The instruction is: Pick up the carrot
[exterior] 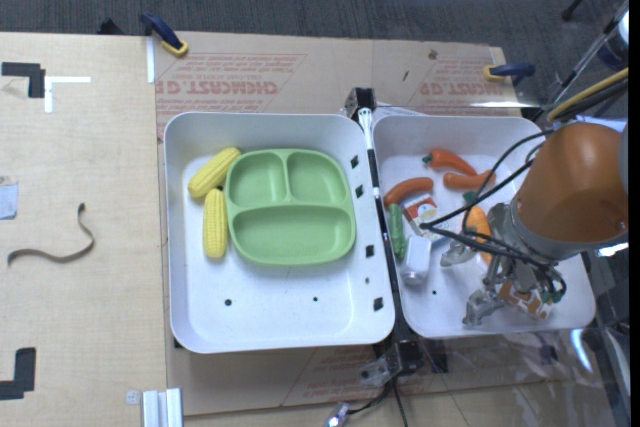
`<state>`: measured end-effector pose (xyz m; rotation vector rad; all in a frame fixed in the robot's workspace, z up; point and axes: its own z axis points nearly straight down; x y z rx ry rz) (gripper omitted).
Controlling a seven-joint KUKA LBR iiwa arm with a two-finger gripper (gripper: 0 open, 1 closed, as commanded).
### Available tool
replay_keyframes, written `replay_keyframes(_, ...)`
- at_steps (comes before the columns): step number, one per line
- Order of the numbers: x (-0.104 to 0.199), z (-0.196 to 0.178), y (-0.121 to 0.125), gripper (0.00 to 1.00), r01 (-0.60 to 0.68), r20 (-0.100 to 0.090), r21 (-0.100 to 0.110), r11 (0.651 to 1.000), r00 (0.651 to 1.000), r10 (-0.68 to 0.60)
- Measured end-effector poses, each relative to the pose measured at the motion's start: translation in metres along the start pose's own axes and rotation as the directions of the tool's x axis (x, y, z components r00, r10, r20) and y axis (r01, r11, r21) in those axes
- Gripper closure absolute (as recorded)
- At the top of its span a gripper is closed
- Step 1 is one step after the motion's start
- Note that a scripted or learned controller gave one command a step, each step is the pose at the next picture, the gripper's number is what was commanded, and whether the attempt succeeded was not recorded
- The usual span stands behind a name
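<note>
In the right bin [440,320], an orange carrot-like piece with a green tip [449,159] lies near the far wall. A second orange piece [465,181] lies just below it, and a red-orange one [408,188] sits to their left. Another orange thing [478,221] shows beside the wrist, half hidden by cables. My gripper [487,301] hangs low over the bin's near right part, below the orange-banded arm [578,185]. It is well apart from the far orange pieces. Nothing orange shows at its tip.
A green stick [397,231], a white object [415,257] and a printed packet [523,300] also lie in the right bin. The left bin [280,320] holds a green divided plate [291,206] and two corn cobs [214,172] [214,223]. Cables loop around the wrist.
</note>
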<state>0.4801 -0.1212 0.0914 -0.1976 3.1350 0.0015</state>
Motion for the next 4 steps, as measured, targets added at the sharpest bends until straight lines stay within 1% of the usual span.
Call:
replay_keyframes(1, -0.05, -0.001, -0.013, 0.0, -0.246, 0.004, 0.001, 0.969, 0.969, 0.246)
replay_keyframes(2, -0.051, -0.01, -0.013, 1.0, -0.244, 0.008, 0.002, 0.97, 0.97, 0.244)
replay_keyframes(3, -0.051, -0.025, -0.04, 1.0, -0.367, 0.005, 0.001, 0.93, 0.93, 0.367)
replay_keyframes(4, -0.033, -0.1, 0.063, 1.0, -0.496, 0.002, 0.0, 0.868, 0.868, 0.496)
